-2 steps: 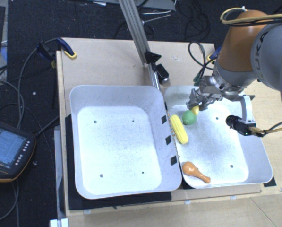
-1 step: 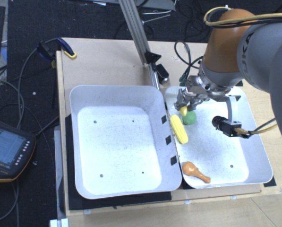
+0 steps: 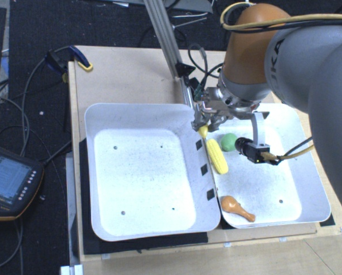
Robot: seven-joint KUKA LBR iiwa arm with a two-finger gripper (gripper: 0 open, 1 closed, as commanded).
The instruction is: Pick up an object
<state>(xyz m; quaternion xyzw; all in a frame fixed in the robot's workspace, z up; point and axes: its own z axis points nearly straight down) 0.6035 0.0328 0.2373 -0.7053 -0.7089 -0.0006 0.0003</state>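
Camera view: arm bent down over right bin (image 3: 308, 171); end effector (image 3: 206, 124) at corn (image 3: 216, 154) top, finger state unclear.

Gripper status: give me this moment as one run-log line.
gripper over right bin | at yellow corn top end | green ball, orange pear loose

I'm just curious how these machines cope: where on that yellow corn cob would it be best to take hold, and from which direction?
Probably across the middle of the corn cob, coming straight down from above. It lies flat and long in the right bin, so its narrow width suits the gripper, with fingers on its two long sides.
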